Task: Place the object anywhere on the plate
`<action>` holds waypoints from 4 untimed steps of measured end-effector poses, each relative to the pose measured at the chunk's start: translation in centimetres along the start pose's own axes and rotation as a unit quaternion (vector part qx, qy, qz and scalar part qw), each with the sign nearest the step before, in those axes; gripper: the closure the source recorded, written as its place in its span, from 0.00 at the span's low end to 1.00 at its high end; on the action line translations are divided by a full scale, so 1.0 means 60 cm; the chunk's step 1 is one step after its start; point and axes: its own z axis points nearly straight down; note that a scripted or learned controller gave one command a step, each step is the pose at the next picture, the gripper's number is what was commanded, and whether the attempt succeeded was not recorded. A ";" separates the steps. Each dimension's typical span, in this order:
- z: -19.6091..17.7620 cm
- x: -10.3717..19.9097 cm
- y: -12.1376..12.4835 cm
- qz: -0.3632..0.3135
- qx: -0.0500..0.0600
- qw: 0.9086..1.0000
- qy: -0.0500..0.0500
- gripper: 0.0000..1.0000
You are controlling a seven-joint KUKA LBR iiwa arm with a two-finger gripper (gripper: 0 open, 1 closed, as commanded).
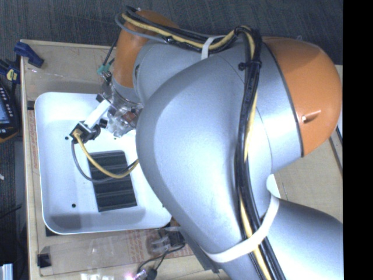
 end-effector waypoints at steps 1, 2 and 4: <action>-0.087 0.107 -0.110 0.005 -0.003 1.000 0.003 1.00; -0.236 0.114 -0.128 0.122 -0.004 0.993 0.004 1.00; -0.480 -0.047 -0.101 0.007 -0.002 1.000 0.004 1.00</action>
